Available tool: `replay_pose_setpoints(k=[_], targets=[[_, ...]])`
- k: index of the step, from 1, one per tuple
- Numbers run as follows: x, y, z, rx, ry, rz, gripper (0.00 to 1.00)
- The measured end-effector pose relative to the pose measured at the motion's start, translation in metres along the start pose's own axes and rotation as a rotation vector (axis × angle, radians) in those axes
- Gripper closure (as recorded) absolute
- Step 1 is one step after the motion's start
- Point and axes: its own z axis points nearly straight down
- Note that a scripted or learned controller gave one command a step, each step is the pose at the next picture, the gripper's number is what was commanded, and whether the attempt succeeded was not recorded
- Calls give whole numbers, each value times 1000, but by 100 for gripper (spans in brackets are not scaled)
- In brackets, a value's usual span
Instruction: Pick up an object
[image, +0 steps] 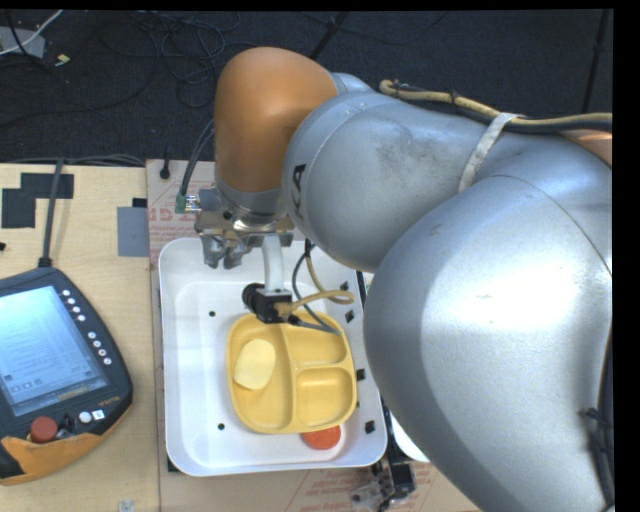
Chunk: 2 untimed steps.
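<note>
A yellow divided plate (300, 385) lies in the left white bin (190, 400), towards its near right side. A pale yellow round piece (254, 364) rests in the plate's left compartment. An orange-red object (322, 437) peeks out from under the plate's near edge. My gripper (224, 254) hangs over the bin's far left edge, above and behind the plate, apart from it. Nothing shows in its grasp. The grey arm with its orange band (262, 110) covers the right of the view and hides the other bin.
A teach pendant (55, 365) with a screen and red button lies on the bench left of the bin. Dark patches (130, 230) mark the wooden bench top behind it. Cables run across the dark floor at the back.
</note>
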Motion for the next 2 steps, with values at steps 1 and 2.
replay_pose_setpoints(k=[1, 2], targets=[[-18, -35, -262, -7, -1, 8, 100], [-4, -95, -171, 20, -10, 7, 100]])
